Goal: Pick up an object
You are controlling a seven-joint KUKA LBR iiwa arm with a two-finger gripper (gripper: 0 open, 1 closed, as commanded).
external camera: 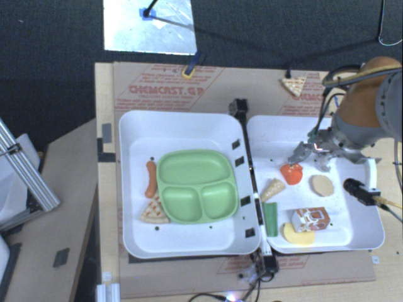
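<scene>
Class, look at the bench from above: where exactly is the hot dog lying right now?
The hot dog lies in the left bin, beside the green divided plate's left edge, just above the waffle wedge.

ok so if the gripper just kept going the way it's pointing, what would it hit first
Most likely the red tomato-like piece: the gripper points down and leftward at it in the right bin. Depth is unclear from above, so it might meet the bin floor beside it.

Robotics lab test station.
You see two white bins [189, 121] of toy food on a cardboard-covered surface [252, 80], cables, aluminium framing [25, 175].
</scene>
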